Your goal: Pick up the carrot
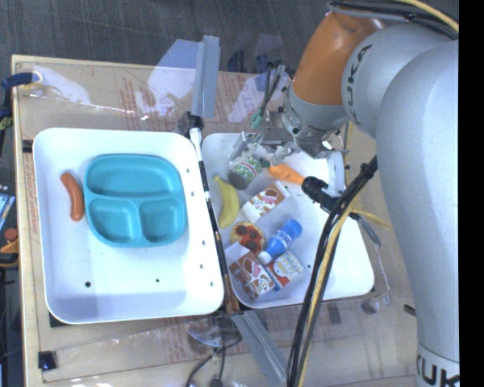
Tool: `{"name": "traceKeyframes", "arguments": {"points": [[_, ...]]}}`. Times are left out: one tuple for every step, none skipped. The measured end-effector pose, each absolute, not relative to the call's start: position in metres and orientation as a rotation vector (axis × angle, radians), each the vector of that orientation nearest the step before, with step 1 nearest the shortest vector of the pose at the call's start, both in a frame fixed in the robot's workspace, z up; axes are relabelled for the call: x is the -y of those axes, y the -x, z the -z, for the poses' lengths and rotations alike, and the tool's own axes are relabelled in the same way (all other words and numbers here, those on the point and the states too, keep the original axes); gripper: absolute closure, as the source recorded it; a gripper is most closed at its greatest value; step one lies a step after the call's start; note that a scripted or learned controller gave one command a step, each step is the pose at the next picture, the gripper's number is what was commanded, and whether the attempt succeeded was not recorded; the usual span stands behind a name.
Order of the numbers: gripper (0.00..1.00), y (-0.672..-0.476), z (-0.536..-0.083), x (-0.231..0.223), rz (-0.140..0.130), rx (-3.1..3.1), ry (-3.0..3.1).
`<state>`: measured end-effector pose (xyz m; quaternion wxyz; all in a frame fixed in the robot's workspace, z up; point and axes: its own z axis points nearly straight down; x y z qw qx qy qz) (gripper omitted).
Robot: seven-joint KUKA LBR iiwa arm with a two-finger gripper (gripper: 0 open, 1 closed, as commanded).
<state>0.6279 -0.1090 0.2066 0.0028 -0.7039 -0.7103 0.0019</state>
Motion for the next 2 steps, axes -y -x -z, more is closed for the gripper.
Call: {"name": "traceKeyframes", "arguments": {"points": [[0.0,-0.553,-0.154,0.162,-0.007,2.214,2.221],[0.0,-0.621,-0.11,0.161,0.017,2.207,2.263]]}}
